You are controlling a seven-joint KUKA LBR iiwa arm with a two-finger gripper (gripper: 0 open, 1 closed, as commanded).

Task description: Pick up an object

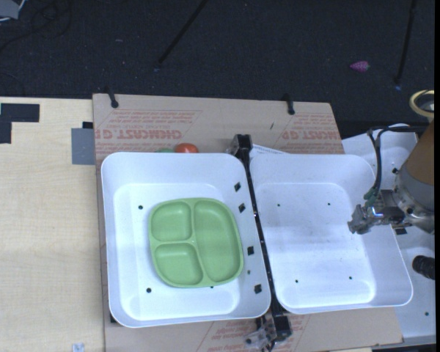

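A light green divided plate point(195, 241) lies flat in the middle of the left bin point(125, 189). My gripper point(361, 222) hangs over the right side of the right bin point(315, 169), far from the plate, and nothing shows between its fingers. The arm comes in from the right edge, above the bin's right wall.
A red and a green object point(182, 149) peek out behind the left bin's back wall. A black divider point(253, 226) runs between the two bins. Cardboard point(205, 127) lies under the bins, and pale wood bench point(37, 218) stretches to the left.
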